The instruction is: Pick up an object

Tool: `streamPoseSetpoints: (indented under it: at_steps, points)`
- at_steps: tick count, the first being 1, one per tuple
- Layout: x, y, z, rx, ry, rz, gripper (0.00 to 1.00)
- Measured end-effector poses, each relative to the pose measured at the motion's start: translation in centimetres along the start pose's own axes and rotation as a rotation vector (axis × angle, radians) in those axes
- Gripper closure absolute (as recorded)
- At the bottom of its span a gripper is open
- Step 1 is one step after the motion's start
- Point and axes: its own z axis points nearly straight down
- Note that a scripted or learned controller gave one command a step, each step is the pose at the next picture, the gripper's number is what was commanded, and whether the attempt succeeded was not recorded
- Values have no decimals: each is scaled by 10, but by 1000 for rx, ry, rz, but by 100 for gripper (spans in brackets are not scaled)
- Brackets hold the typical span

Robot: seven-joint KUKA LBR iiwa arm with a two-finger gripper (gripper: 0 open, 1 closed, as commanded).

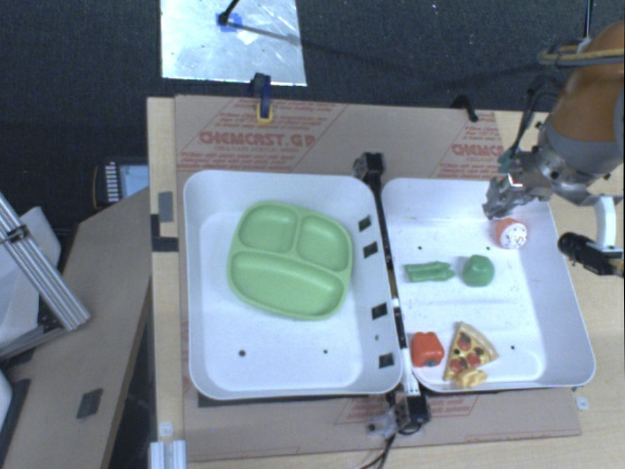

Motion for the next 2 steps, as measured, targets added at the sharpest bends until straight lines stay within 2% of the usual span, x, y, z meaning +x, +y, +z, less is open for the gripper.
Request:
streamPoseSetpoints:
  at_steps: [2]
  points:
    - [104,18,-2,1,1,-5,100]
